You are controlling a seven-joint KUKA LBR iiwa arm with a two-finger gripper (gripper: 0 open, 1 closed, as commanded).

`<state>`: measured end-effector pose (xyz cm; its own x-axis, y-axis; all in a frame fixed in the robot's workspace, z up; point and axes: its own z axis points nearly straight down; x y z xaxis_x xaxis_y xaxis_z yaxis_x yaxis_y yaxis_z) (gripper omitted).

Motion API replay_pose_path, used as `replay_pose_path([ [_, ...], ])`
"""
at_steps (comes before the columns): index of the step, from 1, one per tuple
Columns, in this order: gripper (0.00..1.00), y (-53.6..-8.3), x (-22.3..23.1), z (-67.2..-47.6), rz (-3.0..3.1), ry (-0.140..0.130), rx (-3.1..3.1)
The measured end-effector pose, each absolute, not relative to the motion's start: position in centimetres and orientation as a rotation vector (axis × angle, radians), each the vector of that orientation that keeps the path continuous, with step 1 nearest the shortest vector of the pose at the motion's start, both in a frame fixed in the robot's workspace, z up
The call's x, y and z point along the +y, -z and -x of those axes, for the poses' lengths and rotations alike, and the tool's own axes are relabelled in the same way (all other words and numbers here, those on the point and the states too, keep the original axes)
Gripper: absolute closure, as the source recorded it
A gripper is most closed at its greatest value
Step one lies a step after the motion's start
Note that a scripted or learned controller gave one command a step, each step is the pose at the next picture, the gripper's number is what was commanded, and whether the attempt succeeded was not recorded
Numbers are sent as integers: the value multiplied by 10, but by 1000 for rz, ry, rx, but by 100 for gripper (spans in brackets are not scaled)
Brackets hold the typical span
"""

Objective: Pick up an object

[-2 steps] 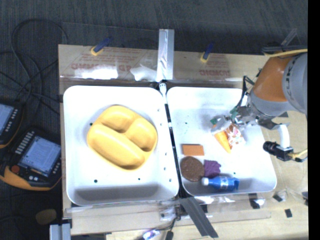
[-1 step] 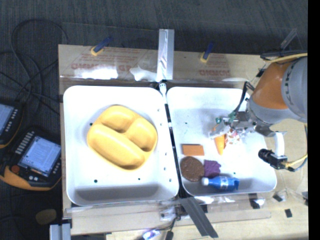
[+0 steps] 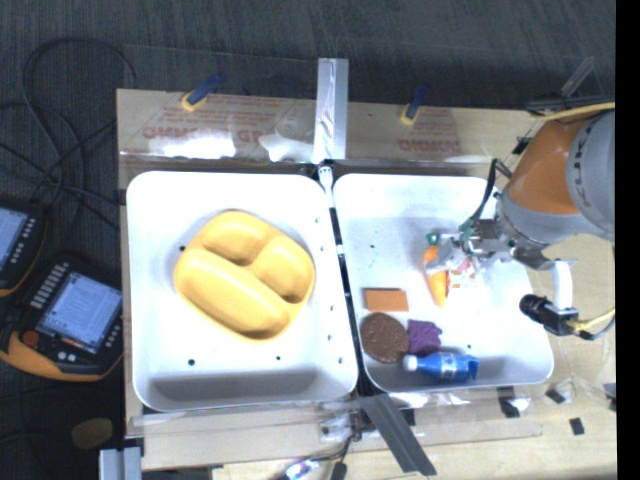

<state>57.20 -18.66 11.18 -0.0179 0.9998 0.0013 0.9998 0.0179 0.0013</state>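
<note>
The left bin (image 3: 150, 368) holds one big yellow bread-shaped toy (image 3: 243, 273), filling its middle. The right bin (image 3: 520, 363) carries the small things, and the arm (image 3: 565, 183) reaches into it from the right edge of the frame, its orange band just above the wrist.

The gripper (image 3: 447, 260) hangs low over the middle of the right bin, directly at a small orange carrot-like piece (image 3: 437, 284) with a bit of red and white beside it. How its jaws stand I cannot tell, as the wrist hardware hides them, and nothing is clearly between them.

To take the carrot well, I judge the jaws should straddle its narrow width and drop fully to the floor before closing, since it lies flat and could slide away.

Lower in the bin lie an orange flat block (image 3: 386, 299), a brown round disc (image 3: 383, 336), a purple lump (image 3: 424, 335) and a blue bottle (image 3: 442, 366), well apart from the gripper, so they should not interfere.
</note>
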Motion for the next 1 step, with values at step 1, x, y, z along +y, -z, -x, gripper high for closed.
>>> replay_pose_path([
  [1,100,-196,-125,-597,2254,-4,-2188],
])
